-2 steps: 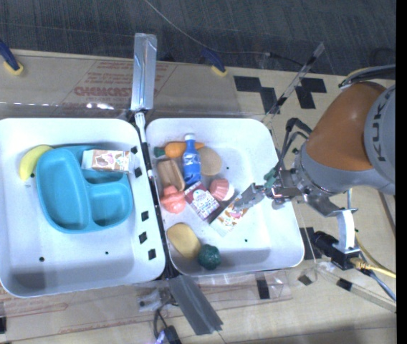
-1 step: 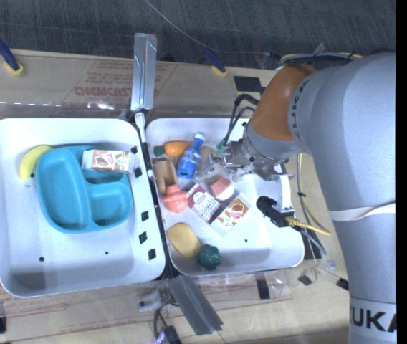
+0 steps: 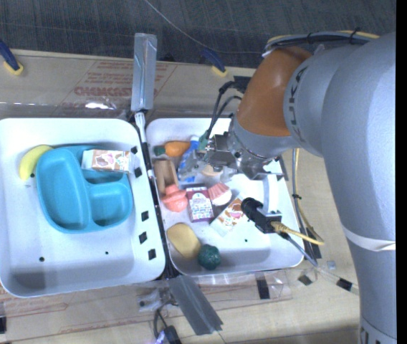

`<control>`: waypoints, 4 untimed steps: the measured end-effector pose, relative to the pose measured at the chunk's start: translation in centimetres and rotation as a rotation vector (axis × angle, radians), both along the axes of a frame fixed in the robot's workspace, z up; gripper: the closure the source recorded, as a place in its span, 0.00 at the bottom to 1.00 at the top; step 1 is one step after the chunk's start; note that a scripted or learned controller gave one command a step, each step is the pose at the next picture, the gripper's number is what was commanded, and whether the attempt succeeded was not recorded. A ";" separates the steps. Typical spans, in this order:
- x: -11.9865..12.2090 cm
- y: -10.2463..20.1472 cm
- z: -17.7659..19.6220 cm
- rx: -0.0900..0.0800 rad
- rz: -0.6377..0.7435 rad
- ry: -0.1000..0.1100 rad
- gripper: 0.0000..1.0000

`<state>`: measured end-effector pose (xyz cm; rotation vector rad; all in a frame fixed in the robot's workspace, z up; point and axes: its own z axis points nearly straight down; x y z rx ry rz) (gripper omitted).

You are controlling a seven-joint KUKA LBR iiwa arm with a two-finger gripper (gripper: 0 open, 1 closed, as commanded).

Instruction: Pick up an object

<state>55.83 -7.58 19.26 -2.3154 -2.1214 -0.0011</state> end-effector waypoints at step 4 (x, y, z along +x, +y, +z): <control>10.0 -0.3 0.1 -0.001 0.226 -0.003 1.00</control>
